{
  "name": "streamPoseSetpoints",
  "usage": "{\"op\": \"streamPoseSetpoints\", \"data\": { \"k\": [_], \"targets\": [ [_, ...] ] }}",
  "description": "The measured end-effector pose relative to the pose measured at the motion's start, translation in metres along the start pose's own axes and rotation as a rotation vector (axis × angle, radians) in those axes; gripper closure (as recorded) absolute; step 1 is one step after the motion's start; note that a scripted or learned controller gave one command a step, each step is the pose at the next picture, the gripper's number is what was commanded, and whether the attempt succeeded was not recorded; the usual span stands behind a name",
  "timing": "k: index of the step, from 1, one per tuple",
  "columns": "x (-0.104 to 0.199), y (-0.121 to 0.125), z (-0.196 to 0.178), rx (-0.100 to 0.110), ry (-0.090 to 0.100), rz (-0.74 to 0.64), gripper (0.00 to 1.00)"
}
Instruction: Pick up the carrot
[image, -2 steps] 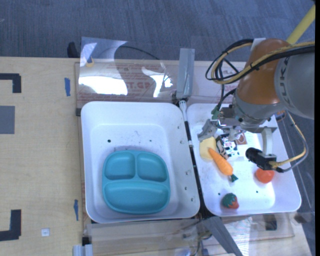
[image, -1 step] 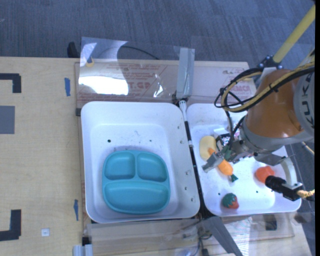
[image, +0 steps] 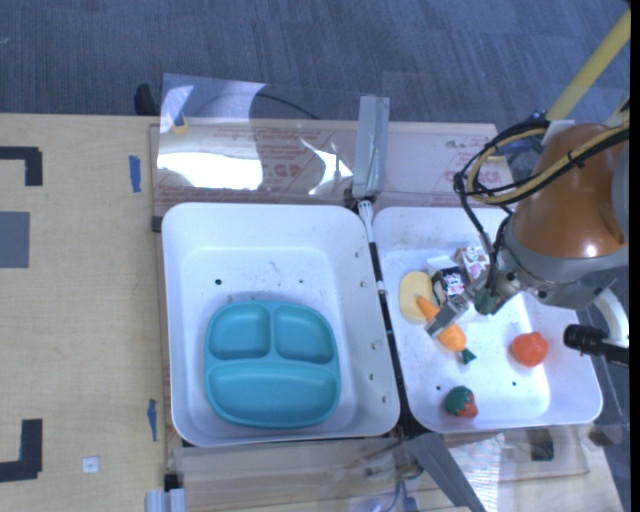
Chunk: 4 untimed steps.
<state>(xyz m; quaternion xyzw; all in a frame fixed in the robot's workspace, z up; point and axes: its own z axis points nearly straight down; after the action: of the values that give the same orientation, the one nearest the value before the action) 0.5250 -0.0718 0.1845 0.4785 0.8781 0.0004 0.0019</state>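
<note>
Strawberry (image: 460, 402): lower middle of the right bin (image: 570, 400), red with a green top.
Carrot (image: 447, 326): centre of the right bin, orange, beside a yellow piece (image: 414, 296).
Gripper (image: 447, 318): low over the carrot; its fingers (image: 440, 322) appear closed around it, though the grip is hard to confirm.
Tomato (image: 529, 348): right of the carrot, apart.
Blue divided plate (image: 271, 363): inside the left bin (image: 200, 260).
Bench (image: 70, 300): wooden, left of frame.

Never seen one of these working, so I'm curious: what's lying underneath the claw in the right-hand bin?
Under the gripper lies the carrot, touching a pale yellow piece. Part of the carrot is covered by the gripper, so any grip is unclear.
</note>
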Motion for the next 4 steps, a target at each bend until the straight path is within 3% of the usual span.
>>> {"op": "streamPoseSetpoints", "data": {
  "k": [1,2,3,4],
  "targets": [
    [-0.027,-0.011,0.071,-0.024,-0.023,0.091,0.0],
    [-0.027,-0.012,0.071,-0.023,-0.023,0.092,0.0],
    [-0.028,-0.011,0.06,-0.026,-0.024,0.092,1.0],
    [-0.021,0.075,-0.003,-0.005,-0.001,-0.041,1.0]
  ]
}}
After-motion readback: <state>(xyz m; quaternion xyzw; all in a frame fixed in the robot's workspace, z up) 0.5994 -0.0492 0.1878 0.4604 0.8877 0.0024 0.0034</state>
